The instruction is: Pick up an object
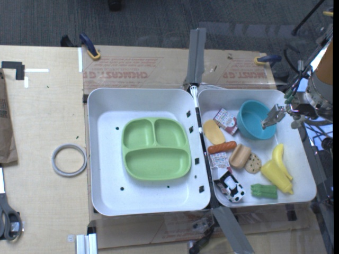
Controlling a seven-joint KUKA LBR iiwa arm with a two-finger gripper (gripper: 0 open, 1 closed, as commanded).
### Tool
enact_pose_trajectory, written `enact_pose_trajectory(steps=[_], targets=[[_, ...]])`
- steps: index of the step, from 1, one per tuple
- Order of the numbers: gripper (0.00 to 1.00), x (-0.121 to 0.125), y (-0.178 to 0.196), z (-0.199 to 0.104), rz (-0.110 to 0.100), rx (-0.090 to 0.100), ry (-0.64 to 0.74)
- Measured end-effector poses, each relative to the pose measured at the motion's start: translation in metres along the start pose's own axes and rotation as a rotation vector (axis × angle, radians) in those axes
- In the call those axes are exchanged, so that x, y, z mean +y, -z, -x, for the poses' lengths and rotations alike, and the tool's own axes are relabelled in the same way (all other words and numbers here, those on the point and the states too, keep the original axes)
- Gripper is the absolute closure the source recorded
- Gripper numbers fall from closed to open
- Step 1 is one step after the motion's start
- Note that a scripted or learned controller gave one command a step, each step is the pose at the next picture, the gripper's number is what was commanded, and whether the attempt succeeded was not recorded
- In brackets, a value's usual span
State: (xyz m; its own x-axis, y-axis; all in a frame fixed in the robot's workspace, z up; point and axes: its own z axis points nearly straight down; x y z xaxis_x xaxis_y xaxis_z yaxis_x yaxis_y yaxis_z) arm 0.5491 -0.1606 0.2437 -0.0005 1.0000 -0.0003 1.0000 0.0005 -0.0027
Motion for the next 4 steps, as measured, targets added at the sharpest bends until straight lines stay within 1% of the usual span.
enact_pose_trajectory(steps=[1,2,3,4], targets=[[0.0,0.013,-0.131,-0.021,-0.002,0.001,-0.418],[0.0,0.013,-0.13,-0.021,-0.002,0.001,-0.418],[0.0,0.064,-0.04,-0.016,0.003,-0.002,0.153],[0.0,0.027,-0.132,-0.027,0.001,0.0,0.361]])
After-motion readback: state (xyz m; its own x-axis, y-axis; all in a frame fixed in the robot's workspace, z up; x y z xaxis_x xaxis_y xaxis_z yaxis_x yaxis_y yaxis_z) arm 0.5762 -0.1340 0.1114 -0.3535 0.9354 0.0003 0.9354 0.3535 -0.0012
